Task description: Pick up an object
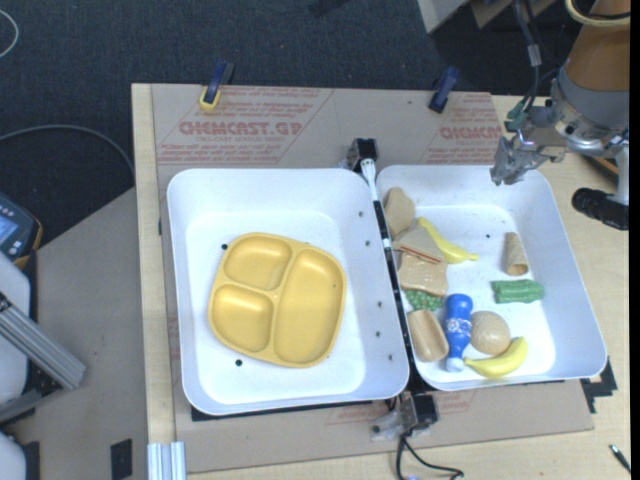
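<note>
Dark carpet is surrounding the cardboard-topped bench (300,118) we are viewing, toy food (455,298) is lying in the right bin (575,298), and the gripper (508,171) is hovering over its far edge, grasp state impossible to tell.

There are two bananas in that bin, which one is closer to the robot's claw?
The upper banana, beside the sandwich, is nearer the gripper. The other banana lies at the bin's near edge.
</note>
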Robot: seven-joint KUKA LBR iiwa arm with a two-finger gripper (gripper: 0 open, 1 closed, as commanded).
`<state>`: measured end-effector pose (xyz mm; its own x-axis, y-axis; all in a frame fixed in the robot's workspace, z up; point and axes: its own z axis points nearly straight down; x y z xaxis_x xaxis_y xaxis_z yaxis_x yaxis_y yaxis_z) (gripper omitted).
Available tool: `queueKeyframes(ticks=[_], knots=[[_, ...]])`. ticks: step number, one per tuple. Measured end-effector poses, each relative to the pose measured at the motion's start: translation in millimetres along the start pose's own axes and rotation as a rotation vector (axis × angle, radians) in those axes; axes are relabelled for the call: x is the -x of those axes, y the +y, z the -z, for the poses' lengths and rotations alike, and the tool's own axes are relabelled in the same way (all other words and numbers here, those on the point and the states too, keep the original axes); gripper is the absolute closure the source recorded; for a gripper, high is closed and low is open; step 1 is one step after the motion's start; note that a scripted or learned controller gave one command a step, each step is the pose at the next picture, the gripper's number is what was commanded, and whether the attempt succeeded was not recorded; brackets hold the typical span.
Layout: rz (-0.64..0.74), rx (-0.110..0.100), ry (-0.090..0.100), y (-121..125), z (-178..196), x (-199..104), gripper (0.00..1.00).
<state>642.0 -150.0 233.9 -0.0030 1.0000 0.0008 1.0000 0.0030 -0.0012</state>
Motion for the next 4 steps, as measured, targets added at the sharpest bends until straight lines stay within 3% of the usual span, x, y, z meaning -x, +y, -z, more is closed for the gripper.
queueKeyframes(ticks=[1, 2, 4], knots=[[0.001, -0.001, 0.001, -2, -8, -62, 1.0], [-0.002, 0.004, -0.001, 8, -3, -73, 1.0], [-0.004, -0.001, 0.0, -8, -3, -66, 1.0]])
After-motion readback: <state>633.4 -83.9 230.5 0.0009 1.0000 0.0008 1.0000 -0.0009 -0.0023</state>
